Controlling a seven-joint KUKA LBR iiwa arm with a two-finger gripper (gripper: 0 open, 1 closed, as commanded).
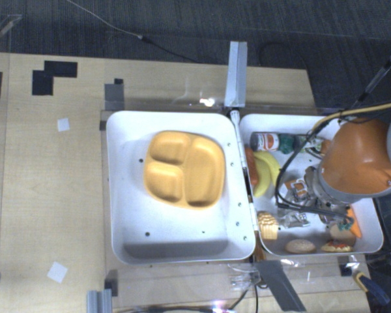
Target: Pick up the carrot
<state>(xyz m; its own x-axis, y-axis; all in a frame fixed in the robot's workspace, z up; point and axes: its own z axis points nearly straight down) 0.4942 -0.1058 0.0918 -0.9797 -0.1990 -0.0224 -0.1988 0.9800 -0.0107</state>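
Lying lengthwise, near-vertical: carrot (249, 165)

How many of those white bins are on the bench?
2. The left bin holds a yellow divided plate. The right bin, touching its side, holds small food items, with the robot arm over it and possibly hiding more.

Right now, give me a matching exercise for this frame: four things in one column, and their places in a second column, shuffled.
Things:
1. yellow divided plate
2. banana
3. bottle
4. orange band

Places:
A. right bin, lying along its far wall
B. on the arm, over the right bin
C. left bin
D. right bin, near its left wall

Pairs: 1-C, 2-D, 3-A, 4-B
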